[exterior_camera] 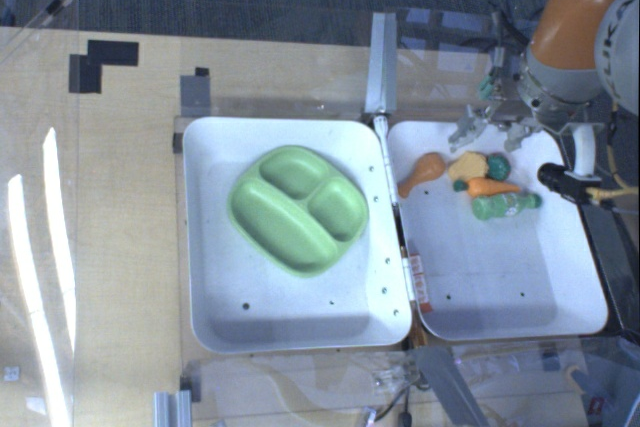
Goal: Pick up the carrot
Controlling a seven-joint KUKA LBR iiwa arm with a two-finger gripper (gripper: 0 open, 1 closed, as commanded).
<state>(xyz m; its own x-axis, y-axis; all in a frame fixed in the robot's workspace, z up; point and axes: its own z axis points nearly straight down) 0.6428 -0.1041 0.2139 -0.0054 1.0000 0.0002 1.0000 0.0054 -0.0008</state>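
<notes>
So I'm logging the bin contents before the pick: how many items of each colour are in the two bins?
Green: 3, divided plate, bottle, small round piece
Orange: 1, carrot
Tan-orange: 1, pear-shaped piece
Yellow: 1, piece
Total: 6

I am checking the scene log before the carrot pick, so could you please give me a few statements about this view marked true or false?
1. The green plate lies in the left bin. True.
2. The carrot lies on the plate. False: it lies in the right bin, among the other toy foods.
3. The gripper holds the carrot. False: it is above the bin's far edge, and the carrot lies on the bin floor nearer the camera.
4. The green bottle lies right beside the carrot, on its near side. True.
5. The pear is the leftmost item in the right bin. True.
</notes>
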